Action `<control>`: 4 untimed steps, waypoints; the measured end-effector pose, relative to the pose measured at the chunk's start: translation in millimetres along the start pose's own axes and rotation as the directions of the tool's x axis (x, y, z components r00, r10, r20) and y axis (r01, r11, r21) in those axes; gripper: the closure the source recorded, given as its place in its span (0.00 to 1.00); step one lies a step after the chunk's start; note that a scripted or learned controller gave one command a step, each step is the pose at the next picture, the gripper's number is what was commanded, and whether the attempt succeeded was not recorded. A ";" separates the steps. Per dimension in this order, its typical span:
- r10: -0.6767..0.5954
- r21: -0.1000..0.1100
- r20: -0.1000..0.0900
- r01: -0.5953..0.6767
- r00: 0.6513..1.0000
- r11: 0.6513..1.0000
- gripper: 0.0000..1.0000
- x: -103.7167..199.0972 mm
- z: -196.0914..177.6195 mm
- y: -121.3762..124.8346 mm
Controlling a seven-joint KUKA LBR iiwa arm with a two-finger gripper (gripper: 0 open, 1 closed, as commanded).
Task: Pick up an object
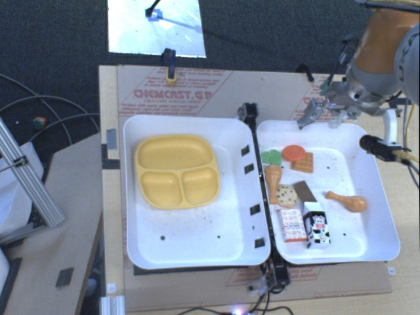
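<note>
Under both bins I log one brown board (197, 90) printed in red "CHEMCAST GP", the only writing I can read from here. On it, two white bins: the left bin (197, 241) carries one yellow divided plate (176, 170) with three compartments; the right bin (354, 241) carries the pickable stock. One grey arm (387, 44) with its orange band sits at the upper right, its gripper (314, 113) poised over the right bin's far rim, clear of every item; whether its jaws are apart or together I cannot tell. Stock in the right bin, by count: one drumstick (348, 201), one ice-cream cone (273, 181), one red-and-white packet (293, 224) with print too small to read, one black-and-white carton (317, 226), one dark bar (304, 191), one waffle square (303, 163), one cookie (285, 195), one red disc (294, 153), one green piece (271, 156).
</note>
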State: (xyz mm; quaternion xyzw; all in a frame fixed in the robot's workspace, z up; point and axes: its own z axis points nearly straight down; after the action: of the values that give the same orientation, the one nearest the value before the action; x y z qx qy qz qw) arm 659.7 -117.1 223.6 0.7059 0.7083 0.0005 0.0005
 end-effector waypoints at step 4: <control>-0.002 -0.001 0.000 0.002 1.000 1.000 1.00 29.7 122.6 9.2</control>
State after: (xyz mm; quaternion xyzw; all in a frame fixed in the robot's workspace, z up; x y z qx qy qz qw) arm 669.0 -87.4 101.0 0.7054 0.7088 0.0006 0.0008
